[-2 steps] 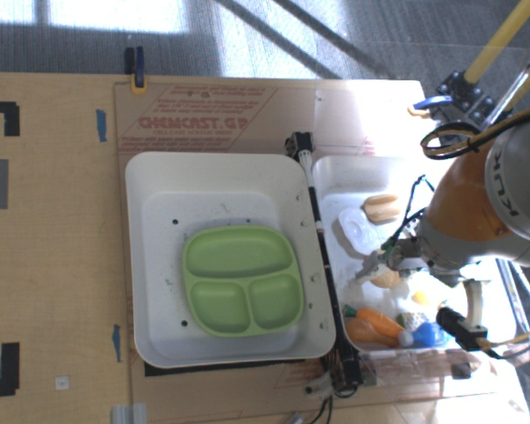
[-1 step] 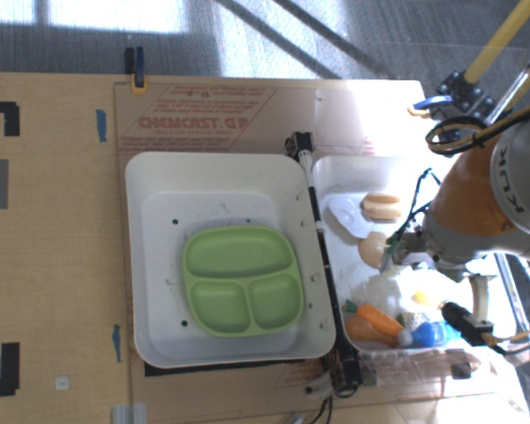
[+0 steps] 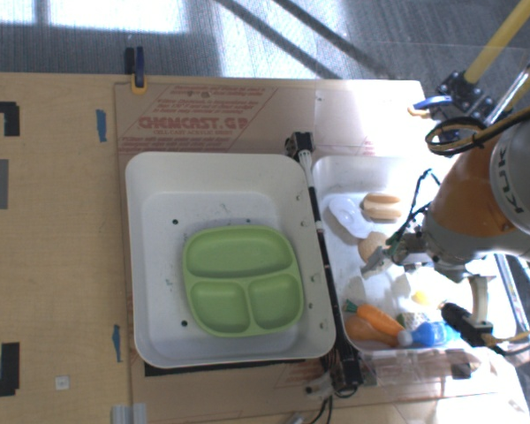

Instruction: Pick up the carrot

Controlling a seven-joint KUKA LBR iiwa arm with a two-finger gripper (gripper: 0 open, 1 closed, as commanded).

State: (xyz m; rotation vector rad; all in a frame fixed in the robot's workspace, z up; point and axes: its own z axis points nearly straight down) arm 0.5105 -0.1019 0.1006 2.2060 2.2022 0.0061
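The carrot (image 3: 380, 321) is orange and lies near the front edge of the right bin (image 3: 329, 177), pointing left and towards the back. My gripper (image 3: 390, 255) hangs over the middle of that bin, behind the carrot and apart from it. It is close to a tan rounded piece (image 3: 369, 246). The grey wrist and its orange band (image 3: 473, 193) hide the bin's right side.
In the right bin there is also a bun-like item (image 3: 382, 206), a white flat piece (image 3: 344, 212), white lumps (image 3: 377, 286) and a blue item (image 3: 429, 334) beside the carrot. A green divided plate (image 3: 240, 281) sits in the left bin (image 3: 159, 237). Cables hang at the right.
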